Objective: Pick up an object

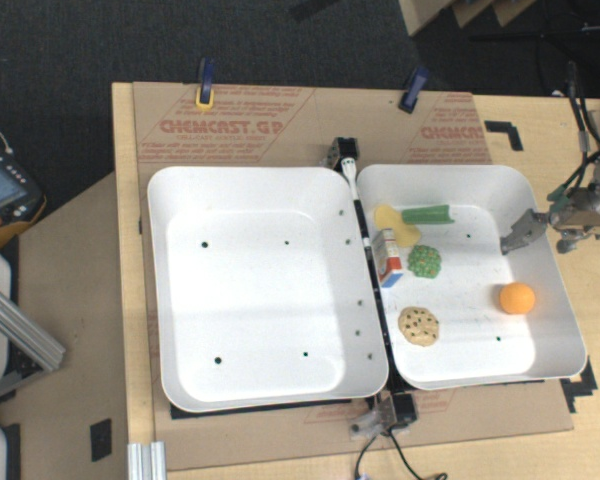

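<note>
**A:** Start at the gripper (520, 232). You are looking at it reaching in over the right rim of the right bin (480, 180), and nothing is sitting between its tips. Whether it is spread or closed, you cannot tell; it is showing as a small grey shape.

**B:** So how far along am I?

**A:** By my judgement, you are barely starting. Every candidate is lying on the bin floor: the orange ball (518, 298) nearest the gripper, just below it; the cookie (418, 325) near the front; the green ball (425, 261) and the small boxed item (387, 256) against the left wall; the green stick (426, 214) and a yellow piece (393, 224) behind them. The approach, the closing and the lift are all remaining.

**B:** And the left bin (250, 278)?

**A:** It is holding nothing you need. The arm behind the wrist is running off the frame's edge, so you are seeing little of it.
</note>
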`<state>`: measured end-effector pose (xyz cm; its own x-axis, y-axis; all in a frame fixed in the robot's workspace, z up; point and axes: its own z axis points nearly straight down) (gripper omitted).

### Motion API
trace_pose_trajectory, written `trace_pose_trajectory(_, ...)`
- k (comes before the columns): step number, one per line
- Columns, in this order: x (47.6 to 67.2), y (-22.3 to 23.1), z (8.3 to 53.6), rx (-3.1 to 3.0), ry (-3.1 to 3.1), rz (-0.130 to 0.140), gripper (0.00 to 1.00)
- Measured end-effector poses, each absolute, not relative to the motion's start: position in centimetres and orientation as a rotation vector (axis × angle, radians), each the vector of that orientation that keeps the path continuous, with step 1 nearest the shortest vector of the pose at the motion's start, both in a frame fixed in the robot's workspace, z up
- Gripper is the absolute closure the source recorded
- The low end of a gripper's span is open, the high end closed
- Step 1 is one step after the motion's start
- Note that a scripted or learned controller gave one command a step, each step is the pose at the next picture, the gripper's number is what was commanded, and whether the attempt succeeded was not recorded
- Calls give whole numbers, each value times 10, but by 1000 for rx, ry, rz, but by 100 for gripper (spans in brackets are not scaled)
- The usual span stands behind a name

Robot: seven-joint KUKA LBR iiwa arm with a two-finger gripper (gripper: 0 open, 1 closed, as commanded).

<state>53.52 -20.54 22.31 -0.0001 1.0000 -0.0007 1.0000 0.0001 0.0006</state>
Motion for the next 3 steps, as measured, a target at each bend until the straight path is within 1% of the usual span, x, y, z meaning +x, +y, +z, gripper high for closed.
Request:
trace_pose_trajectory(1, 591, -180, 77, 2219, 2230, -1, 0)
trace_pose_trajectory(2, 618, -101, 85, 2212, 2230, 6, 0)
trace_pose_trajectory(3, 560, -71, 190, 2218, 2224, 4, 0)
